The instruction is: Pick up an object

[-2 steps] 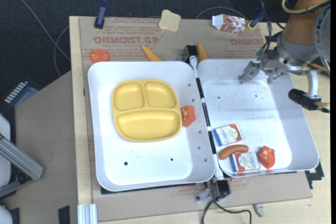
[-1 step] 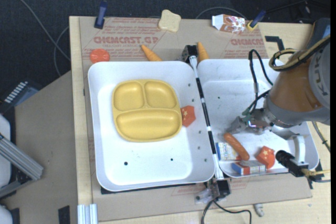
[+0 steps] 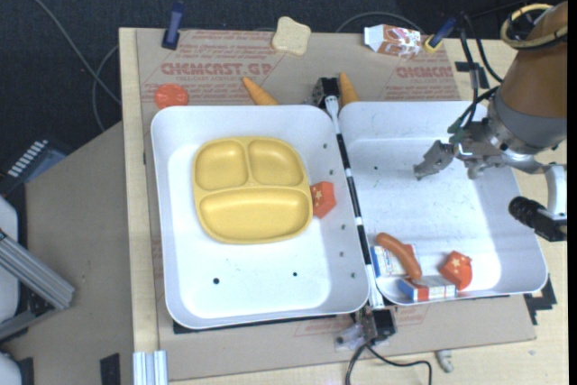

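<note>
The grey two-finger end effector (image 3: 431, 163) is hovering over the right white bin (image 3: 505, 279), fingers apart, gripping nothing (pickup seemingly not yet made); the orange sausage-shaped toy (image 3: 401, 253) is lying near the bin's front edge.

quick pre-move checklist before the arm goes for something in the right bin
1. Targets in the right bin: ok. A hot dog, a red piece and a small carton lie near its front edge.
2. Hand carrying nothing: ok, it hovers over bare bin floor.
3. Hand above a target: not ok, the items lie nearer the front.
4. Finger opening: cannot tell.
5. Items separated: not ok, hot dog and carton overlap.
6. Yellow tray out of the way: ok, it sits in the left bin.
</note>
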{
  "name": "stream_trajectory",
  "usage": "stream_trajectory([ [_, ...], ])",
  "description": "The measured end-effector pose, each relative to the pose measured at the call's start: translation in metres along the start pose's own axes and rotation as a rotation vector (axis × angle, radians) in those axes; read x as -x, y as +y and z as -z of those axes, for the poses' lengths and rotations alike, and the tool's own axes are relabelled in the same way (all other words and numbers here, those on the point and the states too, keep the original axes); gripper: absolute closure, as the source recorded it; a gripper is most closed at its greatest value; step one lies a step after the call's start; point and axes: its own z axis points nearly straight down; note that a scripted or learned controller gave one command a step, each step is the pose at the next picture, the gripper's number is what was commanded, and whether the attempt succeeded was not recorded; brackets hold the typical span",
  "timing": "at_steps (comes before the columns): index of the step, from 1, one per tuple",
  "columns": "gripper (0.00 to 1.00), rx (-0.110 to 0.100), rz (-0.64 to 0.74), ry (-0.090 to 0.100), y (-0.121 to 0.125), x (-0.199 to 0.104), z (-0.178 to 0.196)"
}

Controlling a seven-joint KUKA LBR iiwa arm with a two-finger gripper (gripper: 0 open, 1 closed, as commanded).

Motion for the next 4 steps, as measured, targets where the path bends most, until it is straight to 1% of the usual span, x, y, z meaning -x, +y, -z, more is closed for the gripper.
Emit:
stream_trajectory([
  [1, 0.00, -0.007, 0.000, 0.003, -0.075, -0.054, -0.006],
  [2, 0.00, -0.005, -0.001, 0.002, -0.076, -0.025, -0.106],
  [3, 1.00, -0.004, -0.002, 0.001, -0.076, -0.025, -0.096],
  [4, 1.00, -0.005, 0.000, 0.001, -0.007, -0.086, -0.006],
])
